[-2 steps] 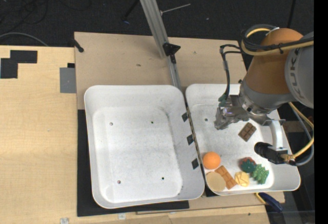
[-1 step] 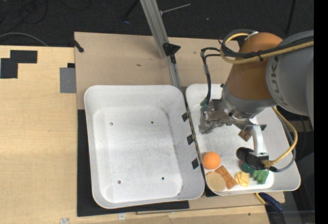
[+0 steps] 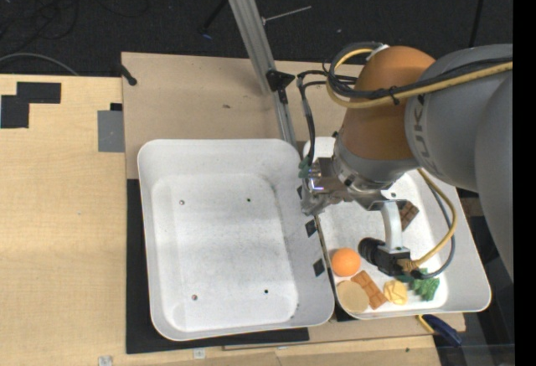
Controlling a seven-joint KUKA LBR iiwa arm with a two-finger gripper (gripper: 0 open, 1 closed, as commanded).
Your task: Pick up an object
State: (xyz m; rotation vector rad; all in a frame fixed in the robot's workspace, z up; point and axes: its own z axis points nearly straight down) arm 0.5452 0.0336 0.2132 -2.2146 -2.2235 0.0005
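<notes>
Approach step, I'd say: gripper (image 3: 320,188) is hanging over right bin's (image 3: 481,296) left wall; open or closed, can't tell. Orange ball (image 3: 346,261) is lying just frontward, among small toy bits. Next: centring over ball, then descending.

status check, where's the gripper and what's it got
Gripper at left edge of right shallow white bin, no grasp visible. Round orange ball loose on bin floor, apart from it. Flat tan disc and leafy green toy crowd near edge.
</notes>
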